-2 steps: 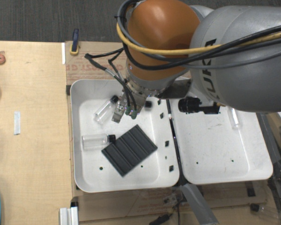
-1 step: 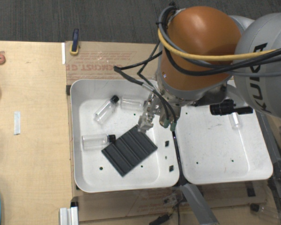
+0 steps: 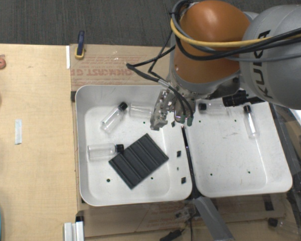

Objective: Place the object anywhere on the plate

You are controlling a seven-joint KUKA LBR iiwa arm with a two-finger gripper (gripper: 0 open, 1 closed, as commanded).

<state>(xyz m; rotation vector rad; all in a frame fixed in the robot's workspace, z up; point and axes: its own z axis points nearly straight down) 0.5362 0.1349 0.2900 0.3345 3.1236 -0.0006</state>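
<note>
Black ribbed plate (image 3: 139, 160) lies just below-left of, seemingly apart from, end effector (image 3: 163, 115).

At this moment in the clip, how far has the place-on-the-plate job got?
Early stage, nothing looks placed yet. The black ribbed plate in the left bin is bare on top. Two clear vials with black caps lie on the bin floor beside it, and a third vial lies in the right bin. The gripper hangs above the left bin's upper right; no object shows in it. Picking and placing remain.
</note>
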